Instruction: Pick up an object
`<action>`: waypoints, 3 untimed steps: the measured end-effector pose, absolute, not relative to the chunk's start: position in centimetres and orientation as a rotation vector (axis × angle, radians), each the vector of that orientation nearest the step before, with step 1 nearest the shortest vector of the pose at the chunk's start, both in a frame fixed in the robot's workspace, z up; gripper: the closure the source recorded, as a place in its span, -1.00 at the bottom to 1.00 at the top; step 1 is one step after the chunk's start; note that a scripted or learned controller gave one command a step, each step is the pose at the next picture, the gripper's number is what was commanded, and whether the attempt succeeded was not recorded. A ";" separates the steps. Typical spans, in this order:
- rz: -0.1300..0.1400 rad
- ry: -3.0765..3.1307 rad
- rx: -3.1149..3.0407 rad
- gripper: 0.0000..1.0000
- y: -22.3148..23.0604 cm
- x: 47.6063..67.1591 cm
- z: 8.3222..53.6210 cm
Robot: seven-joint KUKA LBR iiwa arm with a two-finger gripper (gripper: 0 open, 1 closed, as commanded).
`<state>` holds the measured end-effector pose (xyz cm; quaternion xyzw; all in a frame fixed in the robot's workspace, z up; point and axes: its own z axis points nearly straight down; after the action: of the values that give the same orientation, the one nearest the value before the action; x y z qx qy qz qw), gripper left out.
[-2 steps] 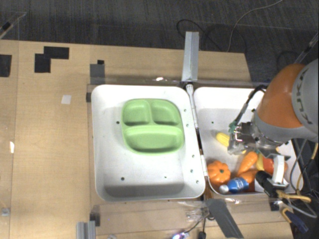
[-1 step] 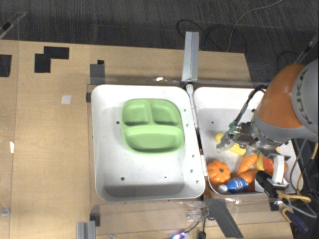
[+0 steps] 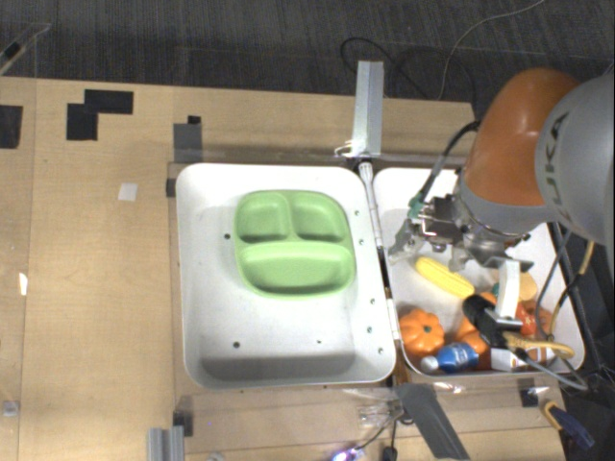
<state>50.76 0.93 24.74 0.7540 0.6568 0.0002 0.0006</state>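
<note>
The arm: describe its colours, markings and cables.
The arm has a grey shell with dark lettering and a rounded orange band above the wrist. Thin cables, one green-tipped, run beside the metallic end effector over the right bin.

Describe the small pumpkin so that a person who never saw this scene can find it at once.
Look at the right bin, the one under the arm, not the left bin holding the green tray. Go to its near edge, where small toys lie in a pile. The pumpkin is at the left of the pile: round, orange and ribbed, beside a blue toy and below the long yellow corn.
</note>
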 end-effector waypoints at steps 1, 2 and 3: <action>-0.002 2.300 2.140 -1.00 -5.5 53.8 22.3; 0.009 2.315 2.108 -1.00 -8.9 53.4 11.9; 0.012 2.298 2.132 -1.00 -9.6 55.9 8.9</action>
<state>55.90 -9.64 8.88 0.6801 0.7331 0.0039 0.0035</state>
